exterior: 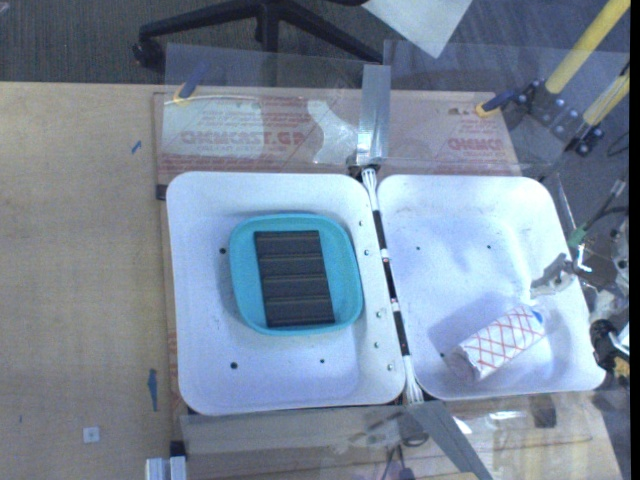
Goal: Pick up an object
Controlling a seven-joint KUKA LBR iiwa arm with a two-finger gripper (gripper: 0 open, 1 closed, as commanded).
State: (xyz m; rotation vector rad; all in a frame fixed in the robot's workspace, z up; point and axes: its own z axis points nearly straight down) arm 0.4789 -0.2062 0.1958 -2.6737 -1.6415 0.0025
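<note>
A small white box with a red lattice print [502,340] lies on its side in the right bin [450,218], near that bin's front right corner. In the left bin [200,358] sits a teal dish [240,268] holding a dark grey ridged block [293,277]. Part of my gripper [556,272] shows at the right bin's right rim, above and to the right of the box and apart from it. Nothing is seen held in it.
A metal divider post [374,108] stands behind the seam between the bins. Yellow-handled clamps [585,43] and cables [605,338] crowd the right side. A chair base [270,13] is on the floor beyond the bench.
</note>
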